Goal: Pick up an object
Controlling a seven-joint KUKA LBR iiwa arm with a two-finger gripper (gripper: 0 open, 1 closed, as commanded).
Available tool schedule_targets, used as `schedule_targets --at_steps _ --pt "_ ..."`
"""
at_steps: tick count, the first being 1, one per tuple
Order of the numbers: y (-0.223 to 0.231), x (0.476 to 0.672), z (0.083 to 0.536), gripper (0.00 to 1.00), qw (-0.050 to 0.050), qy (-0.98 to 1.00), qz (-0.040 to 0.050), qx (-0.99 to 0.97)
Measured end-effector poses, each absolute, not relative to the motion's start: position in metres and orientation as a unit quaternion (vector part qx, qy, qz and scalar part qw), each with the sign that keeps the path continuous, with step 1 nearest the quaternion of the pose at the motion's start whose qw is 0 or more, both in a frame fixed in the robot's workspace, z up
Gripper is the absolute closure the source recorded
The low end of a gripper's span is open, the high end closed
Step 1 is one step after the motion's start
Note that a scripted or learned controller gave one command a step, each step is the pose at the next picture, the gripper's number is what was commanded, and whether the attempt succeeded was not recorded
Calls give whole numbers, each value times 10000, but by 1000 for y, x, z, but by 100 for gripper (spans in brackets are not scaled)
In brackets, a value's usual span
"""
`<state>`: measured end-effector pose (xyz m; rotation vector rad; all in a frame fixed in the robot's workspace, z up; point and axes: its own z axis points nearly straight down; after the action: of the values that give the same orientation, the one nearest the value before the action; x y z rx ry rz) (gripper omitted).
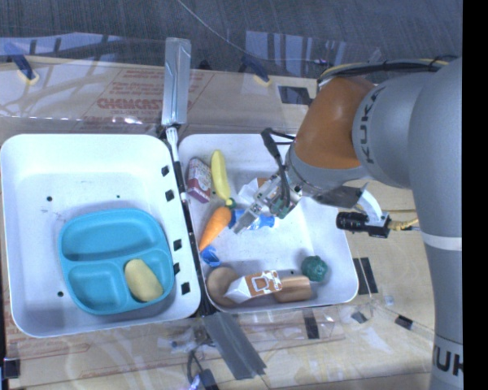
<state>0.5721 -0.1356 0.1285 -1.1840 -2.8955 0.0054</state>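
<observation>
Nearest the camera, below the claw (259, 212), a brown wooden block with a white-and-orange label (264, 286) lies along the front wall of the right white plastic bin (342, 287), with a small dark green round object (314, 268) beside it. Left of the claw sit an orange carrot (215, 227), a yellow banana (220, 175) and a small red-and-white packet (198, 179). Further left, the left white bin (24, 185) holds a blue compartment tray (106, 242) with a yellow potato-like lump (143, 279) in its lower right section. The grey arm reaches in from the right, claw low over crumpled white-and-blue items (256, 201); whether it is clenched cannot be told. Open bin floor lies right of the claw.
</observation>
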Motion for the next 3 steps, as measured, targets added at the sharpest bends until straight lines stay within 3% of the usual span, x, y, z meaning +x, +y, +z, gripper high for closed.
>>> schedule_targets --at_steps 1,2,3 --pt "-120 629 137 0 -6 -8428 -1 -5382" --pt "-110 657 116 0 0 -8496 1 -5274" --pt "-109 658 128 100 -15 -8516 -2 -5243"
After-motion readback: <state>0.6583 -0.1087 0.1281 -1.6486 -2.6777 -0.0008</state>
